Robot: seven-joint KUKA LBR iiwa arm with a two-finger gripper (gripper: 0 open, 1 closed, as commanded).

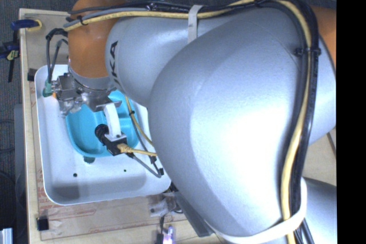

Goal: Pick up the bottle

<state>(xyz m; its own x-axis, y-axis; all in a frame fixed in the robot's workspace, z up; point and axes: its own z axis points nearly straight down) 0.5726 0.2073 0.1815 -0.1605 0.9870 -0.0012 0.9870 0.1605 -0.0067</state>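
A blue object (pixel 86 134) is sitting just beside the tool (pixel 67 99), filling that part of the white bin (pixel 51 180). On the tool's side away from the arm, the bin's wall is standing close; past the object, bare bin floor is lying open.

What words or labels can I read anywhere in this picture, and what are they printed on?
"KA": dark letters, turned sideways, on the grey arm beside its orange band; the rest of the word is hidden.
Blue object in the white bin: no lettering that I can make out.
Nothing else is legible.
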